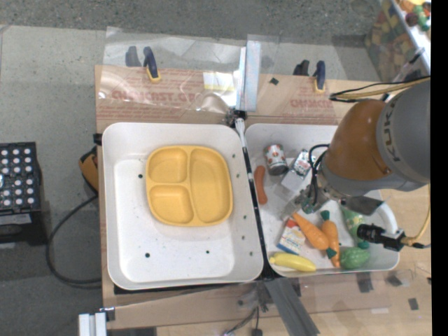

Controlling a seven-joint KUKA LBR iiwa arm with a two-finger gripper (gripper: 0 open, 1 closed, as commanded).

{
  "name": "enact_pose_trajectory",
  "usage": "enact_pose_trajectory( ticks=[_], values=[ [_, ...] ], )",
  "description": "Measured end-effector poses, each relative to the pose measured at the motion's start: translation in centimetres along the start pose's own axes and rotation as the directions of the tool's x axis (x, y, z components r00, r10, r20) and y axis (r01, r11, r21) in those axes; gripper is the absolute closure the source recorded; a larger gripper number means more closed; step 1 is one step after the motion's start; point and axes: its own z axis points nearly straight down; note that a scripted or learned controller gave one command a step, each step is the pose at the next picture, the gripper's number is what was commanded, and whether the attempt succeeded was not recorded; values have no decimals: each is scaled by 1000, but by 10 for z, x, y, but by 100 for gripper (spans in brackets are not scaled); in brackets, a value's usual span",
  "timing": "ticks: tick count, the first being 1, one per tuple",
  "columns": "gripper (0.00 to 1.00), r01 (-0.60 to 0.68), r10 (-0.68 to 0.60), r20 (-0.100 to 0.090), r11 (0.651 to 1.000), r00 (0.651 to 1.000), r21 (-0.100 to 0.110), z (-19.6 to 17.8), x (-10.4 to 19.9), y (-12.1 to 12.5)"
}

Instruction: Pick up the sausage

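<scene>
The sausage [260, 185] is a slim reddish-brown link lying lengthwise beside the left wall of the right bin [329, 129]. My gripper [307, 201] hangs low over the middle of that bin, under the grey and orange wrist. It is to the right of the sausage and slightly nearer the front, apart from it. Nothing shows as held. The wrist hides most of the gripper and part of the bin floor behind it.
Close to the gripper lie a small can [275, 158], a little carton [302, 163], two carrots [312, 231], a flat box [290, 240], a banana [294, 262] and green items [355, 257]. The left bin [126, 243] holds a yellow divided plate [189, 185].
</scene>
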Motion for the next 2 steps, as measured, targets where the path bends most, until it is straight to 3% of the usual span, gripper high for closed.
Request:
enact_pose_trajectory(
  ticks=[1, 2],
  values=[
    [0, 0, 0, -2, 1000, 1000, 1, 1, 1, 0],
    [0, -9, 9, -2, 1000, 1000, 1, 1, -7, 40]
  ],
)
